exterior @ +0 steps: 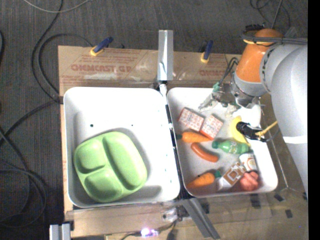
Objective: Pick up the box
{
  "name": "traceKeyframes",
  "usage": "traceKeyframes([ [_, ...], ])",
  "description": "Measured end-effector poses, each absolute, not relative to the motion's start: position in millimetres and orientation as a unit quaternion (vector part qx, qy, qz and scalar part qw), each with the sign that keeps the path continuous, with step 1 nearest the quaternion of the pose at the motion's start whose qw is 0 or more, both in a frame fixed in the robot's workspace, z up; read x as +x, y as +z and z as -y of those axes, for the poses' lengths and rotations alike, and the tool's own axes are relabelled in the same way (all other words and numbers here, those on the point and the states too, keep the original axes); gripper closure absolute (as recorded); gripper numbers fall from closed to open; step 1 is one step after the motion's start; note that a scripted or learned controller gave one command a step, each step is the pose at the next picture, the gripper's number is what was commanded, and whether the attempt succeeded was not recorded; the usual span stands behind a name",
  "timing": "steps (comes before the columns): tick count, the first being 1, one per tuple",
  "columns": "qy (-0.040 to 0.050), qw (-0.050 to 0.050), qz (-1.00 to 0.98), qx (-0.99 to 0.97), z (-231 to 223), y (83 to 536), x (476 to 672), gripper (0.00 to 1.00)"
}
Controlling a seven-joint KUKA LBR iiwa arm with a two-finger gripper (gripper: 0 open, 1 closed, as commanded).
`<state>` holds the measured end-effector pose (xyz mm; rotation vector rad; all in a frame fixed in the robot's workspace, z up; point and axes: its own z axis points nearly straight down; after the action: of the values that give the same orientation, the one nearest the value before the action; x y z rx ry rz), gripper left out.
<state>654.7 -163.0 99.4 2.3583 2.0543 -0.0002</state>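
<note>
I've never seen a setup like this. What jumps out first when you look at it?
The big grey arm with its orange band looms at the right, its gripper poised over the right bin's far edge. That bin is crowded with toy food and small boxes, while a bright green divided plate lies in the left bin.

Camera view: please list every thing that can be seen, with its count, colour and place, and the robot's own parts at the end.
bins: two, white, side by side on the bench
divided plate: one, green, in the left bin
boxes: two, red-and-white patterned, upper part of the right bin, touching each other
carrots: two, orange, one under the boxes, one at the right bin's front
sausage: one, orange-red, middle of the right bin
bottle: one, green, right of the sausage
banana: one, yellow, right side of the right bin
clamps: two, blue and yellow, on the bench's far edge
arm: one, grey with orange band, from the right
claw: one, over the right bin's far corner
</note>
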Motion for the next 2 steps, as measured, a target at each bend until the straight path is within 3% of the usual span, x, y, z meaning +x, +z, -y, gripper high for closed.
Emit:
traceKeyframes([
  [1, 0.0037, 0.005, -0.560, 0.828, 135.4, 90.7, 624.1, 0.00],
  [2, 0.0026, 0.004, -0.560, 0.828, 135.7, 98.9, 623.4, 1.00],
])
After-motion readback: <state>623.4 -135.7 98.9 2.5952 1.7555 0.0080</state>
